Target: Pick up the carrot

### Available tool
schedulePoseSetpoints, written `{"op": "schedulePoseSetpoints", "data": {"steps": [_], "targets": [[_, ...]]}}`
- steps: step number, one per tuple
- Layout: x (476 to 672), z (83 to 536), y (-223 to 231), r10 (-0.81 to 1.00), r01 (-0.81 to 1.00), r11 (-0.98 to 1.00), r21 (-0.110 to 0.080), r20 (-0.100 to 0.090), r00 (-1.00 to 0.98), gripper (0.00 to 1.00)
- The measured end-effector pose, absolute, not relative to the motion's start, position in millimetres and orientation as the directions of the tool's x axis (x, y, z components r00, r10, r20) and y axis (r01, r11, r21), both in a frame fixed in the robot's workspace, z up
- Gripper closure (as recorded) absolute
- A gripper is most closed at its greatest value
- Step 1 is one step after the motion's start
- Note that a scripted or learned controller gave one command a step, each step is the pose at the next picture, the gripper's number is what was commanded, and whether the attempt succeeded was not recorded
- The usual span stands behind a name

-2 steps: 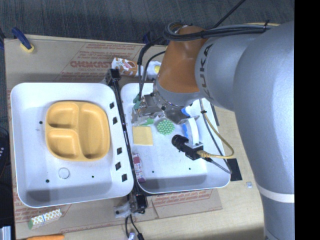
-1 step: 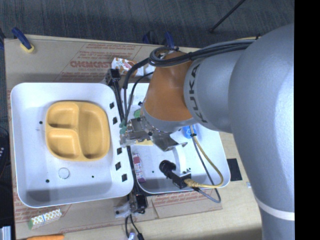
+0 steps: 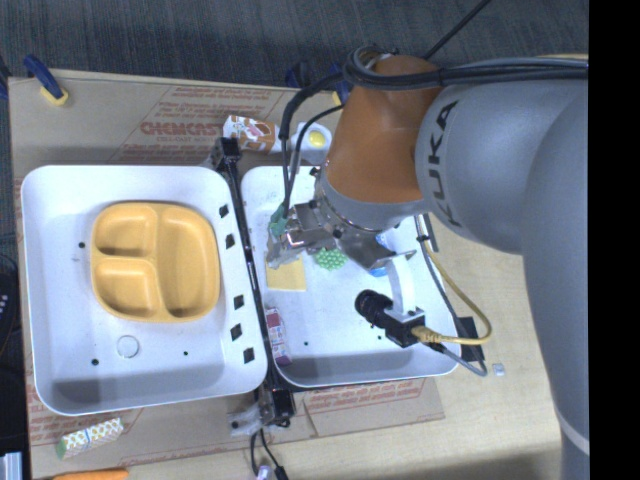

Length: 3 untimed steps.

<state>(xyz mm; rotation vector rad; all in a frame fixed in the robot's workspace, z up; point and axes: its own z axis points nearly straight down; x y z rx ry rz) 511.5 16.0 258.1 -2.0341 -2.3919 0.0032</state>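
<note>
- The arm (image 3: 400,138) hangs low over the right bin (image 3: 330,353), so its body covers most toys there
- I cannot tell if the end effector (image 3: 300,236) is apart or together; no carrot is seen in it

Carrot (image 3: 90,475) at the near-left corner of the bench (image 3: 505,413).
Seen as a thin orange sliver, lying flat and roughly lengthwise along the bench's near edge, outside both bins; mostly cut off by the bottom of the view, so full shape and tip direction unclear.
</note>
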Motion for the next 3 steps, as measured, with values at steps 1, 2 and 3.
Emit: {"op": "schedulePoseSetpoints", "data": {"steps": [1, 2, 3], "targets": [[497.4, 194.7, 112.0, 0.968, 0.968, 0.249, -0.006, 0.0, -0.249, 1.0], [521.1, 250.4, 81.7, 0.964, 0.964, 0.266, -0.003, 0.0, -0.266, 1.0], [521.0, 265.4, 19.0, 0.843, 0.843, 0.538, -0.001, -0.001, -0.538, 1.0]]}}
